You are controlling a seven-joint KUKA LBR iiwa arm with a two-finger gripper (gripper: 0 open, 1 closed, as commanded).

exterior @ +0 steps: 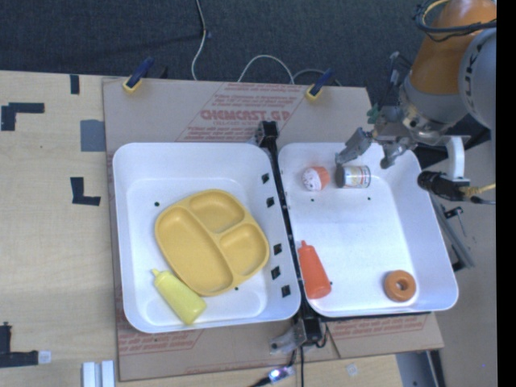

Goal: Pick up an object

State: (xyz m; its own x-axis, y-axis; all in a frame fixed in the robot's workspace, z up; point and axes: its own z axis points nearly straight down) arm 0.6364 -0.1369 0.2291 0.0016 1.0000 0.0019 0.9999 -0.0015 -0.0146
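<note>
In the right bin (419,240), the small can (353,176) lies on its side near the far wall, long axis running left-right, directly below the spread, empty jaws of the gripper (372,153).

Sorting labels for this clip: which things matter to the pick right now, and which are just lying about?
In play:
hand, open, above the right bin's far edge
can, lying just below the hand
right bin

Lying about:
orange-capped jar
orange bottle
donut
yellow tray
yellow bottle
left bin
</note>
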